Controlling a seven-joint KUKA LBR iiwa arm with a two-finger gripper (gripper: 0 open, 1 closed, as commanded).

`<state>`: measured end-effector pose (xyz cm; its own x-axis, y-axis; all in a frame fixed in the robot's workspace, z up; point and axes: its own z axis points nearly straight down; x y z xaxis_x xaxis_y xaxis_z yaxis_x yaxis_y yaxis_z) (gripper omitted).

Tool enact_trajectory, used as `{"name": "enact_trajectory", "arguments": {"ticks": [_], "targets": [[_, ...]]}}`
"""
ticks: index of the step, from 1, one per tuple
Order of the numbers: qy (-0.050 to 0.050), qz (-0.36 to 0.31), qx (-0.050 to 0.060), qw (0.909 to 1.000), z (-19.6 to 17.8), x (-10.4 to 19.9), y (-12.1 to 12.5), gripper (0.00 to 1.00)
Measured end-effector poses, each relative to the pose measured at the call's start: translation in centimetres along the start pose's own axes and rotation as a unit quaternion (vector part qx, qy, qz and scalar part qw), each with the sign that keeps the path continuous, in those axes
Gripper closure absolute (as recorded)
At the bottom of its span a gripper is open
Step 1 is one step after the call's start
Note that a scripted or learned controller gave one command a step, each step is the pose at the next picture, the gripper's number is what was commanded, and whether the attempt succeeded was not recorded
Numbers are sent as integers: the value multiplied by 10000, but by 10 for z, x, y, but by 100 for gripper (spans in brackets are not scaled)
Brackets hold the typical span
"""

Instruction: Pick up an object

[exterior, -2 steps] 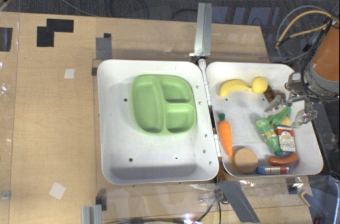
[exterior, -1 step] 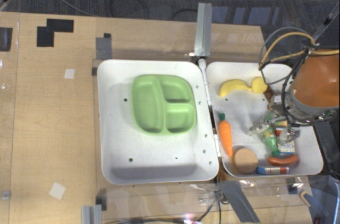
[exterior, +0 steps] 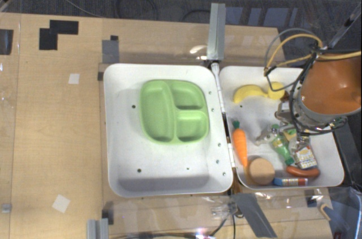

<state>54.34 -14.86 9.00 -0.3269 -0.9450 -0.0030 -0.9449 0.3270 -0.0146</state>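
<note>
Arm point(exterior: 334, 85), grey with orange band, one: rises over the right side and stands closest to the lens, hiding part of the bin below. Bench point(exterior: 56, 136), pale wood, bearing black marks and scraps of tape at far left. Left bin point(exterior: 113, 136), white, shallow: holds one green divided plate point(exterior: 172, 111), lying flat near the middle, well apart from the walls. Right bin point(exterior: 254, 113), white, touching the left bin along a shared edge: holds all the loose goods. Carrot point(exterior: 240, 144), orange with green tip, lying lengthwise just beside the left wall. Banana point(exterior: 251, 93), yellow, near the far wall, apart from the rest. Round brown lump point(exterior: 261, 170), near the front wall, touching or nearly touching the carrot's lower end. Gripper point(exterior: 281, 135), low over a crowded patch right of the carrot; whether the pincer is wide or narrow cannot be told, and nothing is seen held. Green item point(exterior: 281, 147), partly hidden beneath the gripper, identity unclear. Small printed packet point(exterior: 305, 157) and red sausage point(exterior: 302, 172), close together toward the front right corner. Handling note: the patch under the gripper is cluttered, so a clean pick likely calls for centring on a single piece and lifting straight up; the banana, lying alone, looks the easier candidate.
</note>
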Motion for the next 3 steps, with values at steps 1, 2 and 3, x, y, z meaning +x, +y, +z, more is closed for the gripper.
{"name": "enact_trajectory", "arguments": {"ticks": [1, 2, 3], "targets": [[-8, -773, 19, 9970, -1, 1, 17, 0], [-5, -189, 29, 9998, -2, -30, 62, 0], [-8, -869, 4, 9962, 0, 7, 4, 0]]}}
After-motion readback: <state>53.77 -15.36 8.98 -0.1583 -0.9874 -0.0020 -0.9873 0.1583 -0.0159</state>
